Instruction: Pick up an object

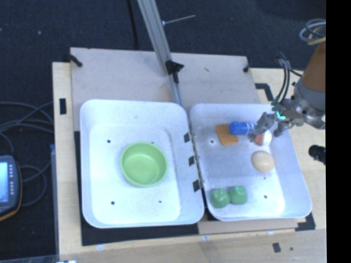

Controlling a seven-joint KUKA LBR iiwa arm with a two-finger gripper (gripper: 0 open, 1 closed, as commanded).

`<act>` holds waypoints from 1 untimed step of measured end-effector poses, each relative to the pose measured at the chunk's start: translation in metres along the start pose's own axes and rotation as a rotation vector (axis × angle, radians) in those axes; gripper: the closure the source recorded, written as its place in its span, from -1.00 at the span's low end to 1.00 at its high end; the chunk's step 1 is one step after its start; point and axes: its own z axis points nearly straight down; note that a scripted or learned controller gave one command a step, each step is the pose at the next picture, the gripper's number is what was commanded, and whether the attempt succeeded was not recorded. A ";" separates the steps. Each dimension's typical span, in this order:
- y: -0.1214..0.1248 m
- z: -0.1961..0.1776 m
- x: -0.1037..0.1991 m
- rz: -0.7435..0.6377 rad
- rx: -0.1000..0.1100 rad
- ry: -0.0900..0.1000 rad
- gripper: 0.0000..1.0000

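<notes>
Two white bins on the bench; in the right bin [290, 196] we see our gripper [265, 129] spread open over a small red-and-white ball [264, 138], beige egg [262, 161] just below.

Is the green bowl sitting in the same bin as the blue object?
No, the green bowl sits alone in the left bin, while the blue object lies in the right bin.

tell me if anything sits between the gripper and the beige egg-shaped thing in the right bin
A small red-and-white object lies right under the gripper, between it and the beige egg-shaped object. The two objects lie apart on the right bin, with bare floor between them. The blue object sits off to the side.
</notes>
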 end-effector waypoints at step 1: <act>0.000 0.000 0.000 0.000 0.000 0.000 -1.00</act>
